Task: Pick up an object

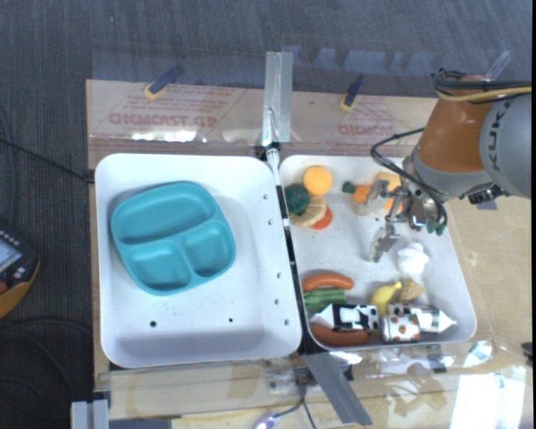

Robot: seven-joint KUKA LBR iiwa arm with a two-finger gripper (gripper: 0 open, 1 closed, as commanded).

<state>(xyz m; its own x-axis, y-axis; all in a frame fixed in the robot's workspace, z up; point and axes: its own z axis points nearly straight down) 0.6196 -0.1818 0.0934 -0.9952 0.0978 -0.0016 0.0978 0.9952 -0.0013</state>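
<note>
The right bin (456, 266) holds several toy foods. An orange ball (317, 180), a dark green piece (297, 199) and a tan and red piece (318, 215) lie near its far left corner. A small carrot (366, 191) lies further right. My gripper (384, 243) hangs over the middle of this bin, pointing down and left, with a white lump (413, 259) just to its right. Nothing visibly sits in the gripper. Along the near wall lie a red sausage (326, 281), a yellow banana (386, 293) and a black and white carton (353, 315).
The left bin (116, 329) bears a teal divided plate (171, 235). A metal post (277, 96) stands behind the ridge between the bins. The grey arm with its orange band (456, 137) comes in over the right bin's far right corner. A handheld device (0, 271) lies at the left edge.
</note>
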